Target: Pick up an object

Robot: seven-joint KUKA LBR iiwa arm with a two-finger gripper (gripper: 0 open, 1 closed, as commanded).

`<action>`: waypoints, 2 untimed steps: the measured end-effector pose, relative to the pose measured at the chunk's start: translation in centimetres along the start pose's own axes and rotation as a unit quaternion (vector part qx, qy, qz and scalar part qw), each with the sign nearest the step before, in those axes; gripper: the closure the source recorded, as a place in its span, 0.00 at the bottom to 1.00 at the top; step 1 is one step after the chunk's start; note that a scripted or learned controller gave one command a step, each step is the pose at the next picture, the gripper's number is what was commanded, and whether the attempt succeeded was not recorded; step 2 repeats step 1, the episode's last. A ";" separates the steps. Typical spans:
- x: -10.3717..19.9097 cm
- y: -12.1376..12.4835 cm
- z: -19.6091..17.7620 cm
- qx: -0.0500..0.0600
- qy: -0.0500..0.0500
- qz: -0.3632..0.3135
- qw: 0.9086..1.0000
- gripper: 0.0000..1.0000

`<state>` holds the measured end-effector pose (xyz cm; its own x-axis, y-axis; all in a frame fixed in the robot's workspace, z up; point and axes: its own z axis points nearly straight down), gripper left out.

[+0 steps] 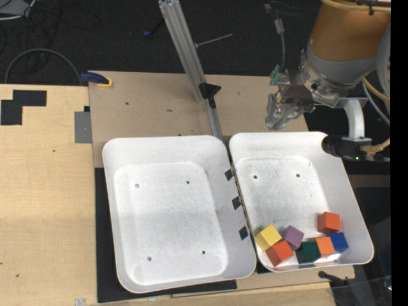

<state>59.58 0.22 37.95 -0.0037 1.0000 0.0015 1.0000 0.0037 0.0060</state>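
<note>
the gripper (280,116) hung high above the far edge of the right bin (344,190), and i cannot tell its state from here. nothing was seen in it. the blocks sat well apart from it, bunched in the near corner of that bin: a yellow block (268,236), a purple block (293,236) and a red block (329,222) among them. the pick looked not yet begun. next, i think, the arm needed to move over one block and go down.
</note>
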 end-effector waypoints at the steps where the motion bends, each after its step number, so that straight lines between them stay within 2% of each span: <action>1: 7.6 0.7 -5.0 0.001 0.001 -0.002 1.000 1.00; 2: 7.6 0.7 -5.0 0.001 0.001 -0.002 1.000 1.00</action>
